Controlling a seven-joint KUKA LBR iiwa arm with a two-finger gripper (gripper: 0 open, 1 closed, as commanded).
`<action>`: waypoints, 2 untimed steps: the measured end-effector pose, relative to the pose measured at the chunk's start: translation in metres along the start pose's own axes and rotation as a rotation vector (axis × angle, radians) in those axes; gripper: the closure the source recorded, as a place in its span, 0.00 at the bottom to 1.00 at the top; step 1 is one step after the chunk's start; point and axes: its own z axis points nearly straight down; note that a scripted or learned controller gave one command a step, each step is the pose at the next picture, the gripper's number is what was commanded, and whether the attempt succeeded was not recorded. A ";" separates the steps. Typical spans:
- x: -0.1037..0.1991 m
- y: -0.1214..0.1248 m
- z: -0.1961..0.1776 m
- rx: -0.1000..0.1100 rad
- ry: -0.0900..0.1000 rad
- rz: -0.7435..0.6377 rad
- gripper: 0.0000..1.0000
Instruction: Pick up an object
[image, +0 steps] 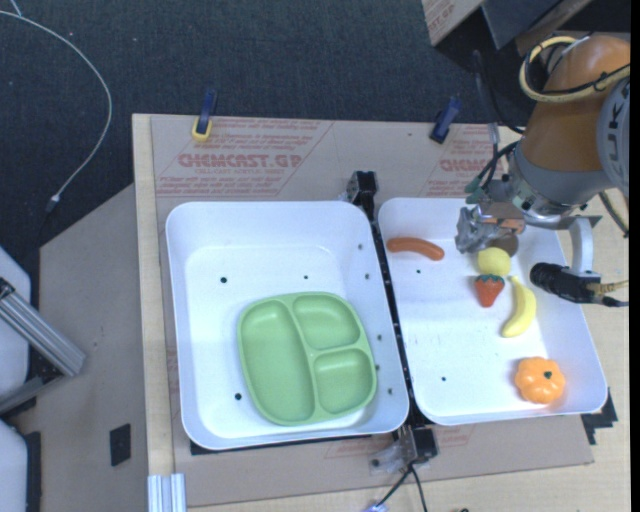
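Observation:
The right bin (450, 390) holds an orange sausage (415, 248), a yellow lemon (493, 262), a red strawberry (488, 290), a yellow banana (519, 310) and a small orange pumpkin (540, 381). My gripper (483, 232) hangs over the bin's far part, just above the lemon and to the right of the sausage. I see nothing between its fingers. The view does not show how far apart they stand.
A green divided plate (305, 355) lies in the left bin (200, 300). A black clamp (362, 186) sits at the far end of the seam between the bins. Blue clips (445, 118) hold the cardboard at the back.

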 end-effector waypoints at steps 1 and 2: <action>0.051 -0.006 0.006 0.000 0.000 0.000 1.00; 0.113 -0.017 0.003 0.000 0.001 -0.002 1.00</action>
